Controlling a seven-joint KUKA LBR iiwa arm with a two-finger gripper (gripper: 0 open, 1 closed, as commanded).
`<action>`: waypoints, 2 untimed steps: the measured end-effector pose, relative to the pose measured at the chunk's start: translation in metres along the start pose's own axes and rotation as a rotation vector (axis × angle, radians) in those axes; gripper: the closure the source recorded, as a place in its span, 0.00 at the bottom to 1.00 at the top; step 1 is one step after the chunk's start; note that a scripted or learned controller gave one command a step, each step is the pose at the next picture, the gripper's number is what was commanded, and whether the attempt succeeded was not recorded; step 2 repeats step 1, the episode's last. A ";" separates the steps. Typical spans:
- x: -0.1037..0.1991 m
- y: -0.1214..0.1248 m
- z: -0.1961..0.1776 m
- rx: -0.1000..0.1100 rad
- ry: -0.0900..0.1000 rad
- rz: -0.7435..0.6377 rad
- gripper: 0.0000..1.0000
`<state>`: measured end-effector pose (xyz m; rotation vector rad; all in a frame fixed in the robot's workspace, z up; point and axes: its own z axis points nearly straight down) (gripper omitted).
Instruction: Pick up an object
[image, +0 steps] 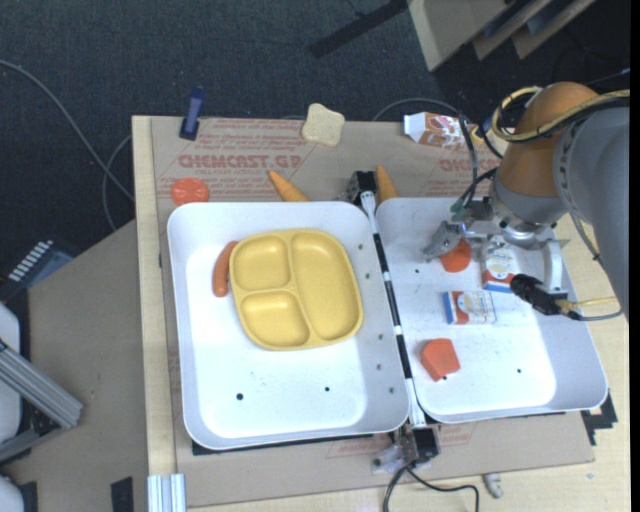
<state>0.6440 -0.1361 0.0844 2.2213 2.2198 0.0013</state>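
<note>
Camera view, brown bench (160, 300) — perhaps cardboard-topped, dark floor (70, 100)

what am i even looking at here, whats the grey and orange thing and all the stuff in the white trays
It is one photo from a camera fixed above a bench, looking down at a slant. The grey and orange thing is a robot arm reaching in from the right; its gripper hangs over the right bin. Just below it lies a small orange-red piece; whether it is gripped is unclear. That bin also has a small carton and an orange block. The left bin holds a yellow divided plate with a toy hot dog beside it.
</note>
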 end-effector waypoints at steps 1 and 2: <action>0.000 0.002 -0.012 -0.006 -0.001 -0.001 1.00; 0.000 0.002 -0.012 -0.006 -0.001 -0.001 1.00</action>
